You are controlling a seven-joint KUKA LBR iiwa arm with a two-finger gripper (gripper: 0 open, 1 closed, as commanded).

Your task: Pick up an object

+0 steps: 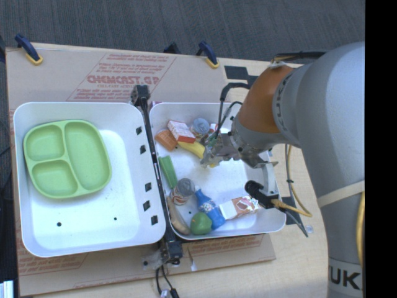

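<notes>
A robotics lab, by the look of it: a large grey arm [322, 117] reaches over two white bins [37, 228] on a tabletop [291, 234] lined with printed cardboard [124, 73] held by blue clamps [28, 48], with cables [164, 278] trailing and grey carpet [124, 11] beyond.

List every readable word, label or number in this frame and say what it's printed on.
"CHEMCAST GP", red print on the brown board behind the bins; the smaller red lines around it are too blurred to read.
"UK", white letters cut off at the frame's edge, on the arm's base.
Print on the packets in the right bin is too small to read.
</notes>
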